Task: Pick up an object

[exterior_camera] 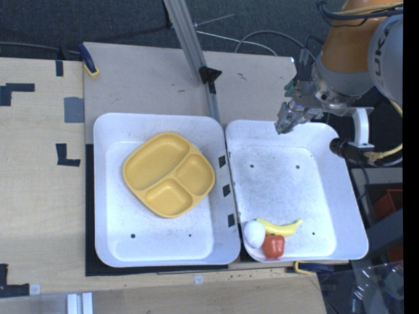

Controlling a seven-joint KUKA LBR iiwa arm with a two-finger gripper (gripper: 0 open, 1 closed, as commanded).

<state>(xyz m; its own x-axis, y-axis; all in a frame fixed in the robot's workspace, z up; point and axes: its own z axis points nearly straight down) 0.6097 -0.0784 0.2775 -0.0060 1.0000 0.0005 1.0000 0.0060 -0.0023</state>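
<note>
From the camera view above the bench (pixel 39 175), my pincer (pixel 286 124) hangs over the far rim of the right bin (pixel 288 175), with nothing between its tips; whether it is wide or narrow I cannot tell. At that bin's near left corner lie three things touching: a white ball (pixel 253 234), a red pepper (pixel 274 246) and a yellow banana (pixel 281 227), well apart from my pincer. The left bin (pixel 108 195) holds a yellow divided plate (pixel 168 174).
</note>
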